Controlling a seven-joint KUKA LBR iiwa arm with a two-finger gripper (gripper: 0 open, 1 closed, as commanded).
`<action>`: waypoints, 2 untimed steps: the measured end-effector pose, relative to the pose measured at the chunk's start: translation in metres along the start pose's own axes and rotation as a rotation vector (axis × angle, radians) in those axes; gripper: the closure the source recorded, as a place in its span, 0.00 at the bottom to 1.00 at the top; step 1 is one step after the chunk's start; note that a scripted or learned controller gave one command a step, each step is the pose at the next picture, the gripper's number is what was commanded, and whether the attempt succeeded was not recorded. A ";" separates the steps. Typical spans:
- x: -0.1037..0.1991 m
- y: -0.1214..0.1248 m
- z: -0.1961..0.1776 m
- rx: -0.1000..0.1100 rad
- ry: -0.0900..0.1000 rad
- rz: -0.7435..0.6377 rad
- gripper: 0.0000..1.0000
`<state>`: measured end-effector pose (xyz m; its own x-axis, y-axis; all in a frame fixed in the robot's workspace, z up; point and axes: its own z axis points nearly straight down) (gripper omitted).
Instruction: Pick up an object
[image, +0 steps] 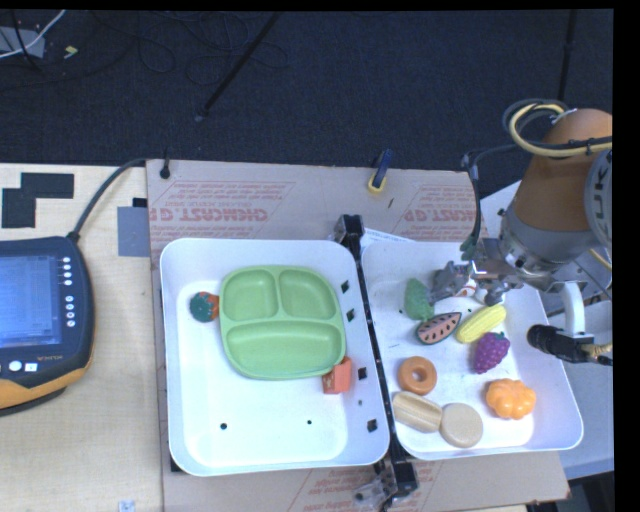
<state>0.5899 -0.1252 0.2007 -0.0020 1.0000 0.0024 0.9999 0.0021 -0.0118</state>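
My gripper (466, 281) hangs low over the back of the right bin (560, 425), below the arm's orange band. It is just right of a green toy vegetable (418, 297) and just behind a watermelon slice (438, 327) and a yellow corn cob (481, 322). I see nothing held in it. Purple grapes (490, 351), a donut (417, 376), an orange pumpkin (510, 398), a bread loaf (417, 411) and a round biscuit (462, 424) lie nearer the front of the same bin.
The left bin (200, 420) holds a green divided plate (281, 322), a small teal and red ball (204, 306) and an orange block (340, 377). A black divider rail (362, 330) runs between the bins. A teach pendant (35, 315) lies at far left.
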 end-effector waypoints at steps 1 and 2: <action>0.005 0.007 0.063 0.001 0.001 -0.001 0.00; 0.007 0.008 0.117 -0.005 -0.001 0.001 0.00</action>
<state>0.5961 -0.1175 0.0832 -0.0010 1.0000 0.0013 1.0000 0.0010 -0.0070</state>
